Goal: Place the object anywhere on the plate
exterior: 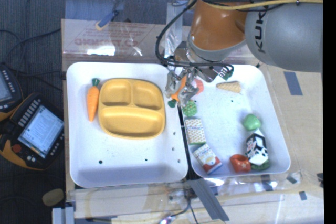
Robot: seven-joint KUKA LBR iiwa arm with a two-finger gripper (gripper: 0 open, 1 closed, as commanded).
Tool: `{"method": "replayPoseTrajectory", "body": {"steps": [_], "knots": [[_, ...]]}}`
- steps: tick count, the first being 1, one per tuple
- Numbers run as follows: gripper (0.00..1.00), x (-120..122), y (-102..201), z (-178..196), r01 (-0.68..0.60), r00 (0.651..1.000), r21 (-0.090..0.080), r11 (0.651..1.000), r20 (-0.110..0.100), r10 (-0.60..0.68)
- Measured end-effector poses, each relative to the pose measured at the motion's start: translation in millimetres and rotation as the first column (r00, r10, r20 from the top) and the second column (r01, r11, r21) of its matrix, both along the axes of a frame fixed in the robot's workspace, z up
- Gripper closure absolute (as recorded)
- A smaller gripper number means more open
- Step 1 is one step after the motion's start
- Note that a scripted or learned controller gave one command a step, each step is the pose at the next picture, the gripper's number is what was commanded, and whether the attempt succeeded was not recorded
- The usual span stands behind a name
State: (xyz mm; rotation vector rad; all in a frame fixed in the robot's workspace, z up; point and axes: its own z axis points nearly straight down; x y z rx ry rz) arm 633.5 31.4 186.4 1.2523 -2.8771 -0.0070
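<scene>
Yellow three-compartment plate (pixel 131 107) sits in the left bin (pixel 84 165), toward its far half; all three compartments bare, so nothing is delivered yet. A toy carrot (pixel 92 101) lies on the bin floor just beside the plate's left rim, touching or nearly so, not on the plate. The hand (pixel 180 93) hangs over the divider between the two bins, at the far-left corner of the right bin (pixel 275 128), low over the contents. A small orange-and-green piece (pixel 181 91), possibly a second small carrot toy, sits right at the fingertips, with a red-orange bit beside it; the metal parts and toy overlap too closely to tell whether the fingers are apart or clamped, so grasp state: cannot tell. Which object is the task's thing is likewise uncertain; judged by position, it is the piece at the fingertips, at the divider, just right of the plate's right rim. Other items in the right bin: a green round toy (pixel 189 108) just near of the hand, a green-print carton (pixel 195 130), a small red-bottomed carton (pixel 207 158), a red toy (pixel 240 163), a cow-print carton (pixel 256 148), a green fruit-like toy (pixel 252 122), a wedge-shaped tan piece (pixel 229 86) at the far side. Progress estimate: early-to-middle, either at the pick or just lifted. Left to do: confirm a secure hold, carry a short way left over the plate rim, release in any compartment. Main risk, in my judgement: the item slips at the divider or lands on the bin floor short of the plate.
</scene>
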Motion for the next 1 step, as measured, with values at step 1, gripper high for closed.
{"method": "replayPoseTrajectory", "body": {"steps": [1], "knots": [[0.0,0.1,0.0,0.2,0.0,1.0,0.001,1.0,0.0,0.0]]}}
